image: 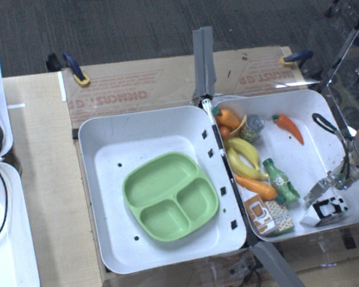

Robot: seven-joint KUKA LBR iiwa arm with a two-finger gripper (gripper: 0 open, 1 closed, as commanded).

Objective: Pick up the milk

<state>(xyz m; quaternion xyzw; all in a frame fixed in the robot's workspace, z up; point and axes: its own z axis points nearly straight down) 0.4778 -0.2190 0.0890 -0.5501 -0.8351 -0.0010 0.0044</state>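
Milk: the small white carton with black patches (326,210) lies tipped on its side at about 5 o'clock in the right bin (307,109), close to the bin's near wall and right corner.
Hand: the hand (328,185) sits at about 4 o'clock in that bin, just above the carton at its 12 o'clock; whether it is released or clenched cannot be told, and nothing shows between its tips.
Neighbours: a green bottle (281,183) lies at the carton's 10 o'clock, a brown snack box (266,215) at its 9 o'clock, both near but apart from it.
Left bin: holds a green divided plate (170,196), well away from the work.
Risk, corner: the carton is hemmed in by the wall, so a descent could land a tip on the rim or pin the carton against it.
Risk, posture: lying slanted, the carton could slide or spin out of a closing grip.
Risk, aim: from where it is the hand looks offset toward the carton's far edge; closing there would likely catch only a corner.
Table: the table (53,190) plays no part in this.
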